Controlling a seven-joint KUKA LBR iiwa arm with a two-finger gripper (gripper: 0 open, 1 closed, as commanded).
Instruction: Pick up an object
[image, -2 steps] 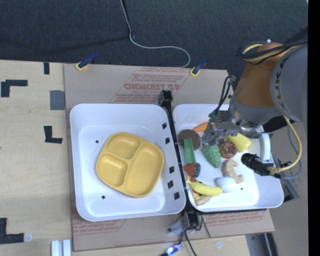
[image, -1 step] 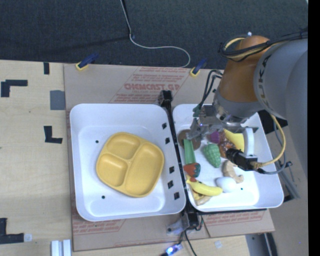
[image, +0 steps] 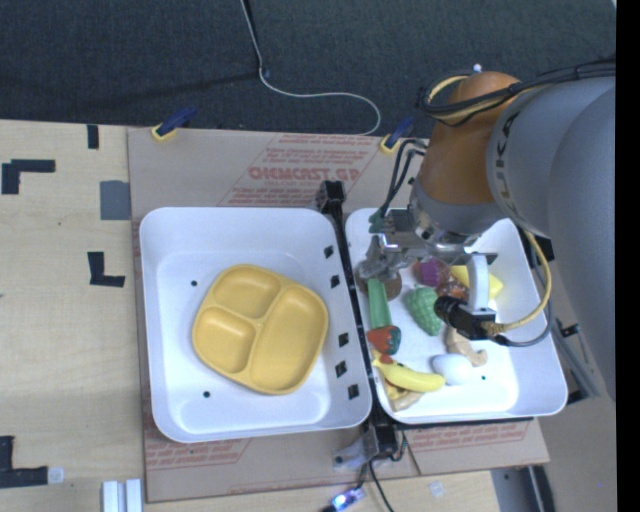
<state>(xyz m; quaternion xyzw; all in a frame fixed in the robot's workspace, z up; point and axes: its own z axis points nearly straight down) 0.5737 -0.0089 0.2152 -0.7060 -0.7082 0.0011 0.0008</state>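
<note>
Jaws (image: 385, 262) low over right bin (image: 530, 400), state unclear. Green stick (image: 378, 302) just below jaws, long axis near vertical in view. Banana (image: 410, 377) farther below, lying crosswise. Arm reaches in from right.

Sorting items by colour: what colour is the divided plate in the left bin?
Yellow, plain with no pattern; the divided plate shows best in the camera view.

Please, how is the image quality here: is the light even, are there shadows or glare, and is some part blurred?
In the camera view the light is soft and even; the yellow plate casts only a faint shadow in the left bin. No strong glare, though the white bins look bright. The arm is large and slightly soft, and the small items under the tool are hard to separate.
</note>
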